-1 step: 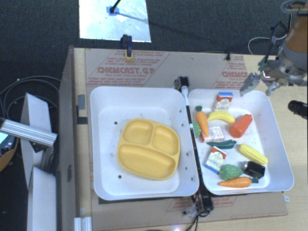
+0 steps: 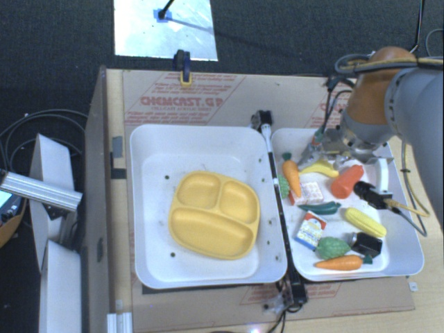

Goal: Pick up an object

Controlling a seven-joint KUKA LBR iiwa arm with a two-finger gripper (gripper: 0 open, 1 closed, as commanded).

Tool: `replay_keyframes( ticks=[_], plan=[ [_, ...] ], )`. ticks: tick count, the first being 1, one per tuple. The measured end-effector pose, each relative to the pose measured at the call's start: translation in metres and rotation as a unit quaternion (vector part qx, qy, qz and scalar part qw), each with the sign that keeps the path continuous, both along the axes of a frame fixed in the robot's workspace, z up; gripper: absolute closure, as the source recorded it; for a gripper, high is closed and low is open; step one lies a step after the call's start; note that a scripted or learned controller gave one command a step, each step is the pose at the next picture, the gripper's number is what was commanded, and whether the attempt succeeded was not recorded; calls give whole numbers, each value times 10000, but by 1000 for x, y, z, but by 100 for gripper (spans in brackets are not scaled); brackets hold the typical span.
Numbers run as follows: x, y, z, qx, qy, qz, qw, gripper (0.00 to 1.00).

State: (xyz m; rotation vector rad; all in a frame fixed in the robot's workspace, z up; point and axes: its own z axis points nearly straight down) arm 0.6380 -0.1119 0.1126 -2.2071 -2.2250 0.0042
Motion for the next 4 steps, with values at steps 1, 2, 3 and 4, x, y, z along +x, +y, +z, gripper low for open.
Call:
replay_keyframes(
  ticks=[1,2,3,4],
  plan=[
    [-1,11,-9,-65,-117,-52,9999,0],
    [-28,15,-21,-100,-155,-66,9998,0],
    [9,-8,-28,-27,-50,-33,10000,0],
    [9,-6,-16,-21,-64,-17,10000,100]
  ],
)
